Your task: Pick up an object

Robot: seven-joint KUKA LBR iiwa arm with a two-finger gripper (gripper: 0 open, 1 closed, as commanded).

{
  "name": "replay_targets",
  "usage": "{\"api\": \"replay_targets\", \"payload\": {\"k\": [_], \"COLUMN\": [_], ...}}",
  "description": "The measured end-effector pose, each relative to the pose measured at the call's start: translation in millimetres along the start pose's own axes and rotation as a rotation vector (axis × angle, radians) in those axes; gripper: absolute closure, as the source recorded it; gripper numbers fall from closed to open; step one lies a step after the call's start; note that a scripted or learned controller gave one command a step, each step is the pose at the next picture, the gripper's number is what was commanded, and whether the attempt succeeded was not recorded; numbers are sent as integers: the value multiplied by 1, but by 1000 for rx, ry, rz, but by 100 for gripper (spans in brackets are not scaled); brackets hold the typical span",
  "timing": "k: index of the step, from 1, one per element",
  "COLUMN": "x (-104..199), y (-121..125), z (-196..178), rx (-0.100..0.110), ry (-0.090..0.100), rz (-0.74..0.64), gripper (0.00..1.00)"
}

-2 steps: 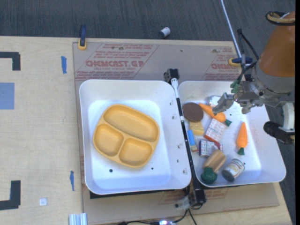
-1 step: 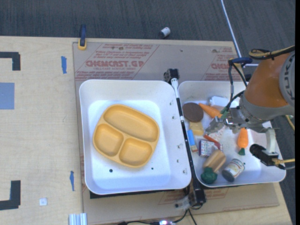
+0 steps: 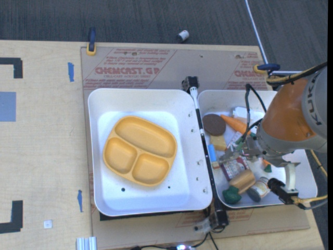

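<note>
Camera view from above, and low in the right bin [image 3: 307, 184]: gripper [image 3: 240, 149] among the clutter, reaching in from the right under the orange-banded wrist. Cannot tell whether parted or clenched, since the tips are lost against the small things beneath; nothing seen clearly held. Directly under the gripper, touching or nearly so, a flat reddish packet [image 3: 234, 166], lying slack and probably hard to pinch. Just beside it, toward the near rim of the bin, a gold cylinder [image 3: 243, 180], lying on its side with the long axis slanting from lower left up to upper right. Judged the best candidate for the pick: nearest firm body, and best closed on across its short width, not along its length. Farther on the same side, a green lump [image 3: 231, 194] and a dark grey piece [image 3: 256, 191], both close against the cylinder, so some risk of nudging them. On the opposite side of the gripper, toward the far rim, an orange carrot [image 3: 235, 124] and a brown disc [image 3: 212, 123]. Well apart, in the left bin [image 3: 99, 113], a yellow divided plate [image 3: 139, 150].
</note>
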State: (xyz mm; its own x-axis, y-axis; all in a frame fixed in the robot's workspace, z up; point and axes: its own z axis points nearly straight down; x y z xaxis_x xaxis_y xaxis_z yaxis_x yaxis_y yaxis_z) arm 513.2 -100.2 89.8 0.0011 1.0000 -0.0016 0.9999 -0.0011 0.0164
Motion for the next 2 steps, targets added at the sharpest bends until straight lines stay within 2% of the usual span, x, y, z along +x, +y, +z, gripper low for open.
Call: {"api": "replay_targets", "payload": {"k": [1,2], "x": [0,0], "y": [1,1], "z": [-9,-9], "rx": [-1,-1], "ry": [0,0], "rz": [0,0], "gripper": [100,0]}}
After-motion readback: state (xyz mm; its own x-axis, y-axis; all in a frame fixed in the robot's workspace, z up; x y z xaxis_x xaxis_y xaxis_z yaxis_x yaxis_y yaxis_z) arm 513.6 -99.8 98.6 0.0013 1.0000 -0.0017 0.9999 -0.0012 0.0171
